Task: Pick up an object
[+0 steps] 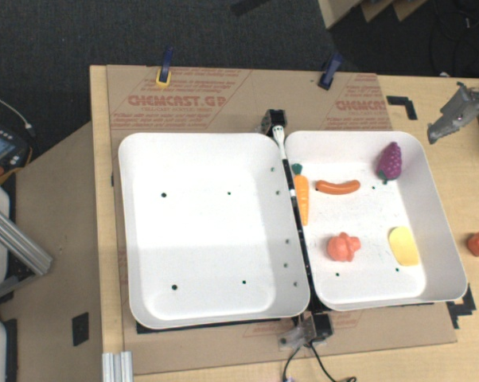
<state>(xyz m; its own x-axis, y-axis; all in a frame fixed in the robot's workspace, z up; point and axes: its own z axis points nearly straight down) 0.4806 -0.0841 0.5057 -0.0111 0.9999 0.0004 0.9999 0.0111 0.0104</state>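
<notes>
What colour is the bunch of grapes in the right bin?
Purple; the grapes show best in the camera view, near the bin's far right corner.

Red print reading "CHEMCAST G P" is seen on the brown cardboard sheet (223,94) laid over the desk, behind the left bin (144,213). A second red imprint of the same word, "CHEMCAST", is partly legible on the sheet behind the right bin (438,245). The smaller red lines around both imprints cannot be read.
</notes>
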